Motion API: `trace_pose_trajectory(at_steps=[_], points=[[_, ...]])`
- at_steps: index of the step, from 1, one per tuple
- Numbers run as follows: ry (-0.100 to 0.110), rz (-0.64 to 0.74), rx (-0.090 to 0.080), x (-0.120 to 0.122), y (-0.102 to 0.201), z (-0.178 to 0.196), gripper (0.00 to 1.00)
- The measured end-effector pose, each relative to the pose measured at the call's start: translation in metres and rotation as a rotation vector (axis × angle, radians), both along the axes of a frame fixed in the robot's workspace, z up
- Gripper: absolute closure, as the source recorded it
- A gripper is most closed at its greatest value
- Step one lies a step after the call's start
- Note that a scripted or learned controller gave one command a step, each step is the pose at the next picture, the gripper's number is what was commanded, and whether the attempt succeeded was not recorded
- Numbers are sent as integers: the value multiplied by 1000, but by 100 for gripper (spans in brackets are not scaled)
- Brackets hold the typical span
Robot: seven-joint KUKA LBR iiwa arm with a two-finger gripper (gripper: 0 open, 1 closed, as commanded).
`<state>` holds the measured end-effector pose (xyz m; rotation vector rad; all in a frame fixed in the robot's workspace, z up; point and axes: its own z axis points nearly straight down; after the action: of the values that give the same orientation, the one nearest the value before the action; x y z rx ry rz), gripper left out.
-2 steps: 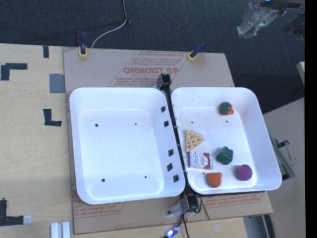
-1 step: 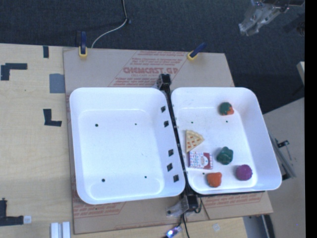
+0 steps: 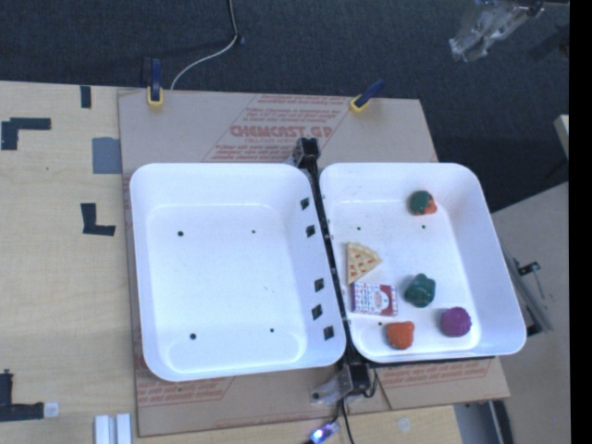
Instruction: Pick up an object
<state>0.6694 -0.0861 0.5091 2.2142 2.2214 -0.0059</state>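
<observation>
You will find the gripper [image 3: 481, 28] parked high beyond the far right corner of the bench, over dark floor and well apart from both bins; nothing sits between its fingers, and whether they stand wide or narrow I cannot tell from the blur. All candidates lie in the right bin [image 3: 481, 197]: a green and orange piece [image 3: 423, 203] near the far wall, a yellow wedge [image 3: 362, 262] and a red and white carton [image 3: 373, 298] touching each other beside the divider, a green lump [image 3: 420, 289], a purple piece [image 3: 454, 321] and an orange piece [image 3: 400, 335] along the near wall. The left bin [image 3: 222, 257] presumably serves as destination. In my judgement the pick has not begun; isolated pieces look the easier targets.
</observation>
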Motion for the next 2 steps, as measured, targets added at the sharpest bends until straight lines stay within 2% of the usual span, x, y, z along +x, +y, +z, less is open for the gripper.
trace_pose_trajectory(at_steps=[2], points=[[0,1,-3,1,1,20,100]])
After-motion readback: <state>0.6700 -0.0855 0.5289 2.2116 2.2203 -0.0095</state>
